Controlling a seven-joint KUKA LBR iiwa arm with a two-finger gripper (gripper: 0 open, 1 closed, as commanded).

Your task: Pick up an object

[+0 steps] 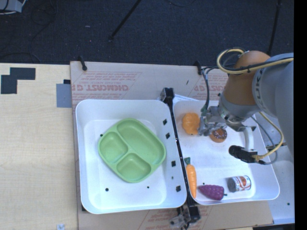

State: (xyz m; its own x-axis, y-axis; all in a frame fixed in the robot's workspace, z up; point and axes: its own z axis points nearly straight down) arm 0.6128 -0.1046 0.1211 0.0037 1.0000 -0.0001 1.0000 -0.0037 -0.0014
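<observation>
Orange round toy fruit [191, 123] sits near the far-left corner of the right-hand shallow white bin [268, 188], just beside the grey arm's gripper [209, 125], lowered as if to grasp it; whether the fingers are open or closed cannot be told. A brown disc [218, 135] lies close by. A carrot [191, 178], purple piece [211, 191] and small can [239, 183] rest along the near side; a green divided plate [131, 150] occupies the left bin [91, 195].

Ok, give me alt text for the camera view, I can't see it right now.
The grey arm's gripper hangs low in the right bin, beside an orange. A carrot, purple fruit and small can lie near that bin's front; the left bin holds a green divided plate.
</observation>
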